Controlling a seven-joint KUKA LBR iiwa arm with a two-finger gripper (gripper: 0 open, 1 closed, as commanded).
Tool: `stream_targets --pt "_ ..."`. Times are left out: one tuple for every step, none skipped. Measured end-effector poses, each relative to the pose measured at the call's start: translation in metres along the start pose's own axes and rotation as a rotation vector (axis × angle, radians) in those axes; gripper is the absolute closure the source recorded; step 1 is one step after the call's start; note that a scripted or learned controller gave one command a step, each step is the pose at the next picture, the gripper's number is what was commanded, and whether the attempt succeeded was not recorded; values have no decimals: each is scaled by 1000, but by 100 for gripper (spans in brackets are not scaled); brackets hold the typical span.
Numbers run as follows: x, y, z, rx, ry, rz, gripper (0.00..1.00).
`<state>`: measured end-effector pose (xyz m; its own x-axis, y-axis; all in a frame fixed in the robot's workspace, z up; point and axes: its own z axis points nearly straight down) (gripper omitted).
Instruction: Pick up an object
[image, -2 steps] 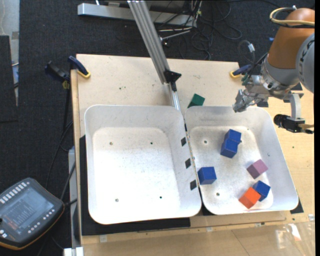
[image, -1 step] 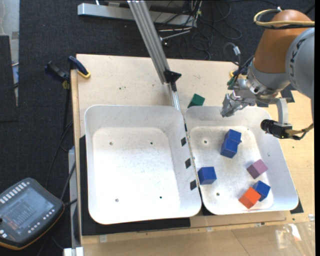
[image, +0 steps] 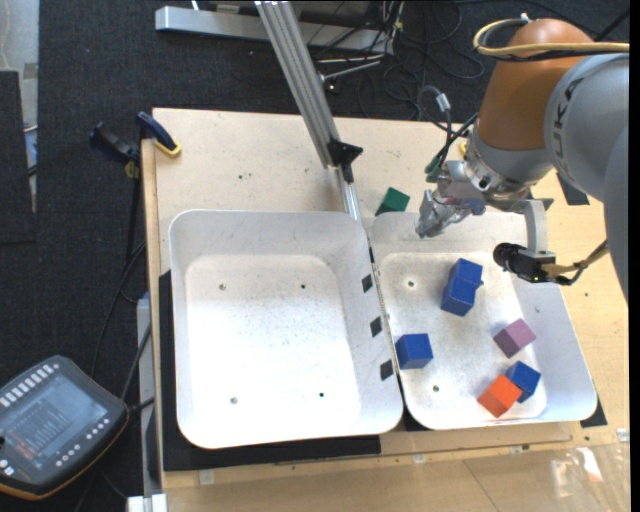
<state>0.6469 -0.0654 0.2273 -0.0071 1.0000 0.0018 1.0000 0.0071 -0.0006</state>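
Gripper (image: 432, 225) poised over the far rim of the right bin (image: 560, 330), fingers pointing down and toward the left; too small and dark to tell how wide they stand, and nothing visible between them. Grey arm (image: 590, 100) with its orange band (image: 530, 90) reaching in from above and right of the tool.

Nearest the tool: a green block (image: 394, 201), just beyond it and slightly left, lying outside the bins on the wooden bench (image: 260, 160). Inside the right bin, below and slightly right of the tool: a tall blue block (image: 462, 285), apart from the fingertips. Farther down, below the tool and a little left: a smaller blue cube (image: 414, 350) near the bin's left wall. Down and well to the right: a purple cube (image: 514, 337). Farthest, at the near right corner: an orange cube (image: 499, 396) touching another blue cube (image: 524, 379).

Left of the tool: the left bin (image: 190, 300). Rising from the bench just left of the tool: a slanted metal post (image: 305, 85). A black fitting (image: 525, 262) hanging right of the tool, over the right bin's far edge.
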Motion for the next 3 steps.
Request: stream_targets --pt "41 -15 -2 1 0 0 100" --pt "86 -38 4 2 0 0 100" --pt "130 -50 -7 0 0 -1 100"
